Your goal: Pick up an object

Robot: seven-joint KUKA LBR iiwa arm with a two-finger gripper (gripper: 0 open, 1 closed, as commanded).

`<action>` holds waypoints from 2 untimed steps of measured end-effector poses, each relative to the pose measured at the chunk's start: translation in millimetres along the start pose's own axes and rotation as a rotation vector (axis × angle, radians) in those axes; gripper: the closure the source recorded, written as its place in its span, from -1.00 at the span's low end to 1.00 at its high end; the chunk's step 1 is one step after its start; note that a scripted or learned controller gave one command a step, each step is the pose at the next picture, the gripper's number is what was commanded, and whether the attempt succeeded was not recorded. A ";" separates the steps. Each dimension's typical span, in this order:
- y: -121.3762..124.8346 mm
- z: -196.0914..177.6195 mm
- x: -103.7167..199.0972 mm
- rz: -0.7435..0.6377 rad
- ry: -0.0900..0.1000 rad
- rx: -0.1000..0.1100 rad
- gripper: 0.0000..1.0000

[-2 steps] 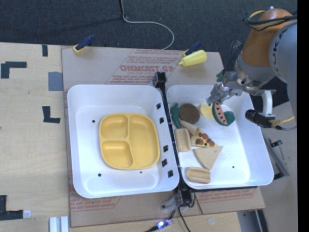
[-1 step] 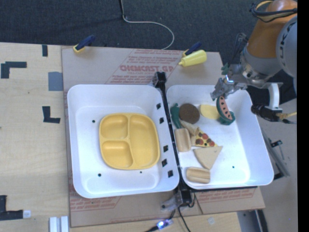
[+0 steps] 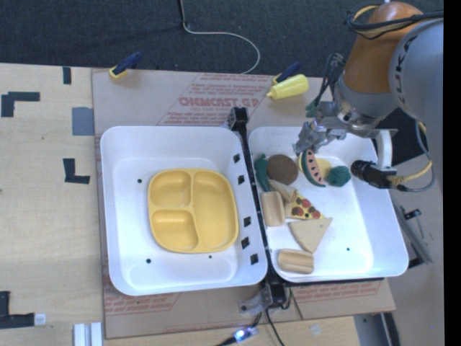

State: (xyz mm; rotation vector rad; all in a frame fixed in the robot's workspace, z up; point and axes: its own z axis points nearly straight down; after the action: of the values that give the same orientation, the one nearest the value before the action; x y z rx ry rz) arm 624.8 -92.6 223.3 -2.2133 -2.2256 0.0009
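The right bin (image 3: 374, 254) holds several toy foods: a brown round piece (image 3: 282, 169), a watermelon slice (image 3: 312, 166), a dark green piece (image 3: 340, 175), a pizza slice (image 3: 304, 207), a tan block (image 3: 272, 208), a pale wedge (image 3: 310, 233) and a bread roll (image 3: 296, 261). My gripper (image 3: 311, 141) hangs over the far part of this bin, right above the watermelon slice and just right of the brown piece. The slice's upper end lies at the gripper's tip; whether they touch is unclear.
In the left bin (image 3: 119, 193) lies a yellow divided plate (image 3: 193, 210). A black divider (image 3: 248, 193) runs between the bins. A yellow clamp (image 3: 288, 86) sits behind the right bin, and another (image 3: 124, 65) at the far left. A black cable fitting (image 3: 371, 173) hangs at the right.
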 end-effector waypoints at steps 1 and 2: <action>-2.2 -3.1 64.3 -0.002 0.000 0.000 1.00; -3.3 5.2 111.1 -0.001 -0.001 0.001 1.00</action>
State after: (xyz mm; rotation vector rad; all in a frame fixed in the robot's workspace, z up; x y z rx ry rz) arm 620.9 18.5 218.3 -2.2122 -2.2265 0.0024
